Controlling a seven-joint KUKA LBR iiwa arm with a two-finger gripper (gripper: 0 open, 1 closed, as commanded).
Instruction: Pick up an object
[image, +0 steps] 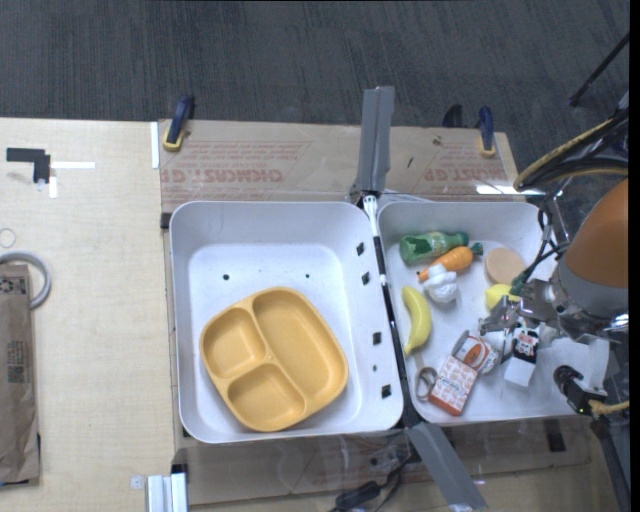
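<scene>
- The arm (600, 250) reaches into the right bin (455, 210) from the right, wrist low over the bin's right half, which suits a pick from the clutter there.
- The gripper (510, 318) hangs just above the bin floor beside the orange-and-white carton (470, 353) and a small white box (521, 372); whether its fingers are spread or closed cannot be told, and nothing is seen held between them.
- The likely things to pick all lie in the right bin: a banana (416, 318) by the left wall, a green bottle (432, 245) and a carrot (447, 262) toward the back, a red-and-white packet (453, 385) near the front.
- The left bin (190, 330) holds a yellow divided tray (274, 358).
- Room is tight: the things near the gripper lie close together, so closing the fingers may nudge a neighbour. The back right corner looks more open, and the near rim is close to the packet.
</scene>
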